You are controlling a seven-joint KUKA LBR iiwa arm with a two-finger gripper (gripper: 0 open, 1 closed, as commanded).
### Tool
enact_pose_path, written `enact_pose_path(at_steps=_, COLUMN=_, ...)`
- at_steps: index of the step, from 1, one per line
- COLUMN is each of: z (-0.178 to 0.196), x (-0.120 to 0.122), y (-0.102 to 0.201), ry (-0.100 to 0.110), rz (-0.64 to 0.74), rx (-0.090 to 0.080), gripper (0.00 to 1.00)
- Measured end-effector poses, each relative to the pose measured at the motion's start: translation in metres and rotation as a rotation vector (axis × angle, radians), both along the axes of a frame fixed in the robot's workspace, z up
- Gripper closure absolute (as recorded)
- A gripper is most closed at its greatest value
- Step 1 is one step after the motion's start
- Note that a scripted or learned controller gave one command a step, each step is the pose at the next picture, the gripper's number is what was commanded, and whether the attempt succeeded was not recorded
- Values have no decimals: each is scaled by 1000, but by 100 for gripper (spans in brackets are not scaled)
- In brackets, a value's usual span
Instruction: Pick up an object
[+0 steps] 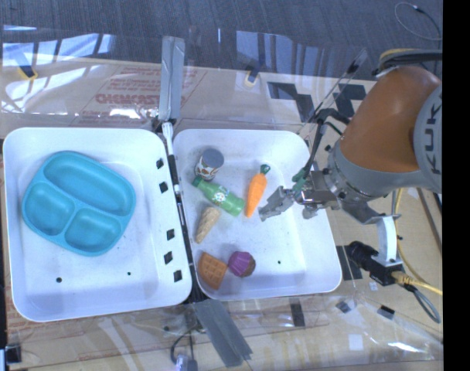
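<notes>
the two-finger metal gripper (272, 205) hangs empty, jaws apart, just right of the orange plastic carrot (255, 192): approach step, i judge; next, shift left and descend.

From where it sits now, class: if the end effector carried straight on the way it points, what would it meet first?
Probably the toy carrot: the end effector points left towards it in the right bin. Its height is unclear, so it might pass above.
</notes>
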State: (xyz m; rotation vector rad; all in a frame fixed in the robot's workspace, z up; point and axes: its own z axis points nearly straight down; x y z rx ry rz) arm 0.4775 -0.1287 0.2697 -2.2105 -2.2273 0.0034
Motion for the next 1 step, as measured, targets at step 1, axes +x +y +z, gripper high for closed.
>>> enact_pose_path(at_steps=1, z=-163, x=113, y=14, ry=2, rz=47, rx=-1, gripper=0)
